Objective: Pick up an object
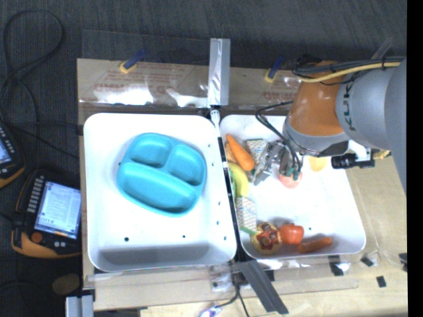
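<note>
tomato (291, 232) seen at right bin (344, 210) front edge, gripper (272, 164) lowered nr carrot (239, 152), claw state can't be told

Almost nothing can be read. The grey arm (370, 107) carries a row of dark letters on its casing near the orange band, seen edge-on and cut short, so they cannot be made out with any certainty. The handheld pendant (56, 210) on the floor left of the bench shows a lit screen with rows of text (far too small and blurred to read).
</note>
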`<state>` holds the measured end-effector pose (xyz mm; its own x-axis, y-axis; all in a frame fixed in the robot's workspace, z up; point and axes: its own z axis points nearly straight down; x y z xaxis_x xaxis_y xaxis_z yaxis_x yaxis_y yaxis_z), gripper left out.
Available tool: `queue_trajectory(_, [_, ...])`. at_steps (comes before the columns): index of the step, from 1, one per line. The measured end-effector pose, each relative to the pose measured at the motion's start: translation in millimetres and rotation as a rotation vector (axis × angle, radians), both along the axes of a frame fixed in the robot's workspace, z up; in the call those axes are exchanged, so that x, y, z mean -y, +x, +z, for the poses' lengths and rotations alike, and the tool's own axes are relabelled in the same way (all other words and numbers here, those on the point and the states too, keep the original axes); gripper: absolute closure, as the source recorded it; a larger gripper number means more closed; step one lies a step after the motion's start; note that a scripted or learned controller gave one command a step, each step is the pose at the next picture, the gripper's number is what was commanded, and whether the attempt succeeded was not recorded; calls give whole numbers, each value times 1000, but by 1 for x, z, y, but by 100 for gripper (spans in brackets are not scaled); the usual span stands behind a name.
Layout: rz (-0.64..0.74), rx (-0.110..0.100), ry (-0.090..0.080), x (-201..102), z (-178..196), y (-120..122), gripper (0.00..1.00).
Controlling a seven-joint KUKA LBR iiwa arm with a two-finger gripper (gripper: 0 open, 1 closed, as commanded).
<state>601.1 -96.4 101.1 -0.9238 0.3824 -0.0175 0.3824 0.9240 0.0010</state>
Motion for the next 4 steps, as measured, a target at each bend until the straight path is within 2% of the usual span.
queue_trajectory(1, [-47, -1, 3, 50, -9, -31, 100])
queue_trajectory(2, [-219, -13, 5, 30, 84, -29, 100])
queue_trajectory(3, [-735, -16, 10, 31, 25, -83, 100])
queue_trajectory(4, [-1214, -11, 10, -40, 82, -54, 100])
